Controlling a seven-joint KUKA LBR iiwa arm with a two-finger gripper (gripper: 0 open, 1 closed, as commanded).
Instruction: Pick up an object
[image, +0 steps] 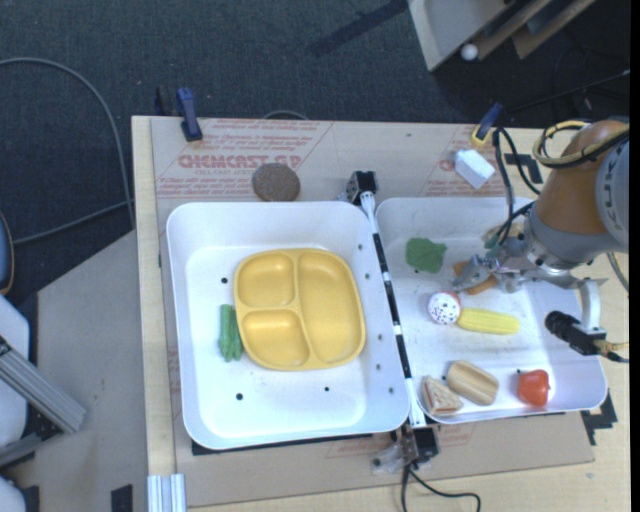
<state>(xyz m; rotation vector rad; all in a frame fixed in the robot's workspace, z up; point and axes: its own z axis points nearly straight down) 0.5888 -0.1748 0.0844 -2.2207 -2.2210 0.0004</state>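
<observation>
My tool (487, 270) is low in the right bin (590, 390), near its upper middle part, and I cannot tell how it stands, because my wrist covers much of it. Just beside it, at about 8 o'clock, lies a small orange piece (478, 286), maybe a carrot; I cannot tell if my tool touches it.

The green piece (427, 254) lies at 9 o'clock from my tool, a little apart. The white ball with dark dots (444, 309) is at 7 o'clock, and the corn cob (488, 321) touches it on its 3 o'clock side. Near the lower rim of this bin lie a bread roll (472, 381), a sandwich wedge (440, 397) just beside it, and a red tomato (534, 386).

In the left bin (190, 240) rests a yellow divided plate (298, 306), with a green pod (230, 333) at its 9 o'clock side. On the desk (150, 200) a brown disc (275, 183) lies at 12 o'clock from the left bin.
</observation>
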